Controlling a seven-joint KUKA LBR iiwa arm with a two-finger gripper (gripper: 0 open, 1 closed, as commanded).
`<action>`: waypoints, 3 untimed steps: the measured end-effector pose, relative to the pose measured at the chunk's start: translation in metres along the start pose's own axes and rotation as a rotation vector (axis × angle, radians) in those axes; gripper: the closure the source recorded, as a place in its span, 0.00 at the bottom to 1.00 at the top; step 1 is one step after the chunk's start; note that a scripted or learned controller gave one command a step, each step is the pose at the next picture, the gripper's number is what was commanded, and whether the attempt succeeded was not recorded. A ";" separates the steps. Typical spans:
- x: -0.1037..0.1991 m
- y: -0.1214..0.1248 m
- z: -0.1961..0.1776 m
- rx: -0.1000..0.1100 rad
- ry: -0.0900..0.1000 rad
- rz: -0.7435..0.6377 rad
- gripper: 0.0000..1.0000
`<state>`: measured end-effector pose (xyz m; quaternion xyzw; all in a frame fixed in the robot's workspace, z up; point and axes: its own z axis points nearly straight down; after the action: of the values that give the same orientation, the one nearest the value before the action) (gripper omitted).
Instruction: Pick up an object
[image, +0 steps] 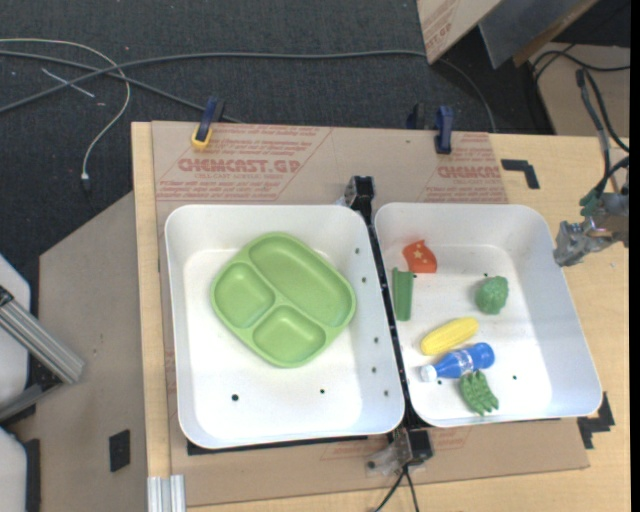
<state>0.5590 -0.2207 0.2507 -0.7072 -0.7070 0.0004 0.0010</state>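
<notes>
The right bin (520, 225) holds my choices: a red piece (420, 258) at 11 o'clock, a green stick (403, 294) just below it by the left wall, a green lump (491, 294) at 2 o'clock, a yellow corn (449, 336) mid-bin, a blue bottle (458, 362) touching it at 6, and a leafy green (479, 393) beside that. My gripper (578, 238) hangs past the bin's 3 o'clock rim; I cannot tell its state. The left bin (190, 330) carries a green tray (283, 298).

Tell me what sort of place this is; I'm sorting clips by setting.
Probably a robotics lab bench. Two white bins sit on a board fixed with clamps, loose cables trail across the carpet, and toy food such as a plastic corn cob lies in the right bin.
</notes>
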 end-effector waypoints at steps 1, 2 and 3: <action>0.000 0.000 -0.001 -0.001 0.000 0.000 0.00; 0.006 0.007 0.055 -0.001 0.000 -0.001 0.00; 0.006 0.017 0.104 0.003 0.001 -0.002 0.00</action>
<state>0.5756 -0.2144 0.1468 -0.7063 -0.7079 0.0009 0.0025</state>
